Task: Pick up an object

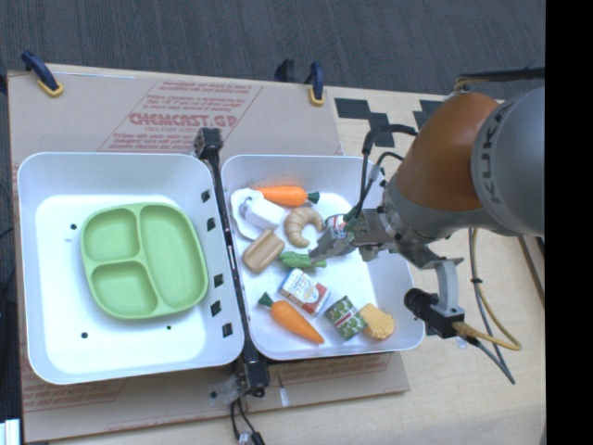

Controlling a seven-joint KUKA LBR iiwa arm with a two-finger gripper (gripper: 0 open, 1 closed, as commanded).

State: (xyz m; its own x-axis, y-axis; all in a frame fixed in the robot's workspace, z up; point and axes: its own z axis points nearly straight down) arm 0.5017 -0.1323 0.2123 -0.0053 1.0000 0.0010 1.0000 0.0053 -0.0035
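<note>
The right bin (394,276) holds several toy foods. An orange carrot (283,195) lies at the back beside a white piece (259,213). A tan croissant (303,225) and a tan bread block (263,250) sit in the middle, with a green pea pod (301,261) just in front of them. My gripper (331,238) hangs low in this bin, right of the croissant and just above the pea pod's right end. The grey wrist and orange band cover the bin's right side.
Nearer the front lie a red and white carton (304,290), a second carrot (296,321), a green packet (344,317) and a corn cob (377,321). The left bin (46,341) holds a green divided plate (144,258). A black hinge strip (225,258) separates the bins.
</note>
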